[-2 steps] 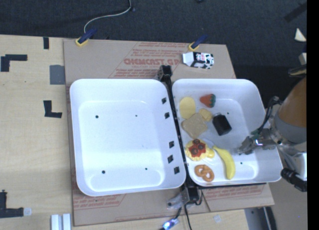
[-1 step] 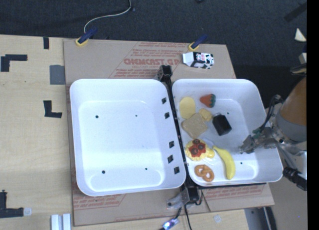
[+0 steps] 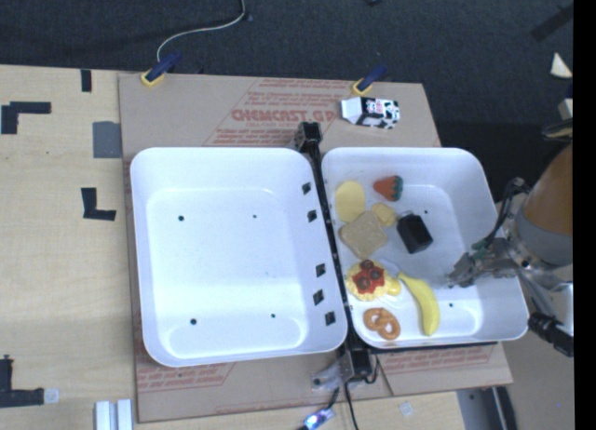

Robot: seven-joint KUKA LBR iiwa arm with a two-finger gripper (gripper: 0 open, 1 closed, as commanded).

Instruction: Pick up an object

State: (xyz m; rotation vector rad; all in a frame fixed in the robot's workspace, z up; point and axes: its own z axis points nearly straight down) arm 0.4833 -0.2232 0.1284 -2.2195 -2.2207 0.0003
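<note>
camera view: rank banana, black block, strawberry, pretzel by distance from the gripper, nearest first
From the gripper, at the right bin's right side:
1. Banana, just left of it and a bit lower.
2. Black block, up-left, mid bin.
3. Pretzel, lower left corner.
4. Strawberry, top of the bin.
Pretzel and strawberry are too close to call.

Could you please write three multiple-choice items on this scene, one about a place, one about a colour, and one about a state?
1. Which bin holds the toy food?
A. The left bin
B. The right bin
C. Both bins

2. What colour is the block beside the bread slice?
A. Black
B. Blue
C. White

3. How does the banana lie?
A. Held in the air
B. On the bench outside the bins
C. Flat on the bin floor

Answers:
1 B, the items sit in the right bin.
2 A, the block by the bread slice is black.
3 C, the banana rests on the floor, apart from the gripper.
</note>
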